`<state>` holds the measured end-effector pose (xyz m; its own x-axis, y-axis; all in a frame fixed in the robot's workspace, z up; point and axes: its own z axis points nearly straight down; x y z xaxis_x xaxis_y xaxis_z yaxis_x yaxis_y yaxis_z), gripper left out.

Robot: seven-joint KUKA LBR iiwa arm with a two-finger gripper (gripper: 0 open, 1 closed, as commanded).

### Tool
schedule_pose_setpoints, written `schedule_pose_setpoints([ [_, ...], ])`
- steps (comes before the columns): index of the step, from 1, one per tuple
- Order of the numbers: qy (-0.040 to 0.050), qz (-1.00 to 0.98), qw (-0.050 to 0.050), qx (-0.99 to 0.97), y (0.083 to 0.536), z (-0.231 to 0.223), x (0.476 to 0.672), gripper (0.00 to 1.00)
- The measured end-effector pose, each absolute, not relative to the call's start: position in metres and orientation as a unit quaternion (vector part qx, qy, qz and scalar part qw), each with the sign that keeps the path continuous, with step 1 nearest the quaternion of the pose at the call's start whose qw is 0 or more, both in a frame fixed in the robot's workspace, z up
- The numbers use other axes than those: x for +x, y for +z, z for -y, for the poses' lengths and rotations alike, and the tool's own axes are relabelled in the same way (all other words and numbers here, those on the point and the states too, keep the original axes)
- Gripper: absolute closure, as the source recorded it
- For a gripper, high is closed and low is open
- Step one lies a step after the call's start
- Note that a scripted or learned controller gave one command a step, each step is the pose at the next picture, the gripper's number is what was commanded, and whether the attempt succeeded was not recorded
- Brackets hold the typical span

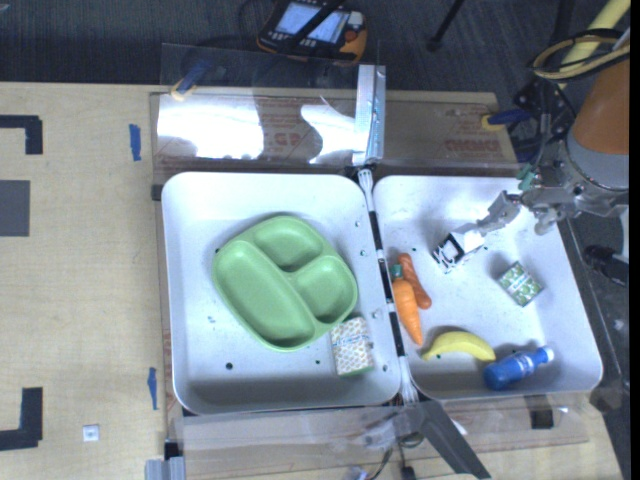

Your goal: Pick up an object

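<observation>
Smooth curved banana (458, 346) lies low in your right bin (560, 268), beside two tapered carrots (408, 298), well below your claw (452, 251); its opening you cannot tell.

no legible text, patterned boxes (351, 347) and pendant screen (308, 22) unreadable

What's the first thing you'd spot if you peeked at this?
The big green plate with three sections, filling the middle of the left bin. Next, the bright food in the right bin: an orange carrot by the divider and a yellow banana near the front, beside a blue bottle. The claw hangs over the right bin's back half.
</observation>
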<state>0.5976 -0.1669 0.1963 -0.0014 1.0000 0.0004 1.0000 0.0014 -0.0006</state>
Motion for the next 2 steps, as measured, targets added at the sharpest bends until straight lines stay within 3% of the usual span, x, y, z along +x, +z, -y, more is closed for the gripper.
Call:
schedule_pose_setpoints([
  [1,-0.0011,0.756,-0.001,-0.655,0.127,0.116,0.624,0.00],
  [2,0.0006,0.697,0.001,-0.717,0.184,0.039,0.563,0.00],
])
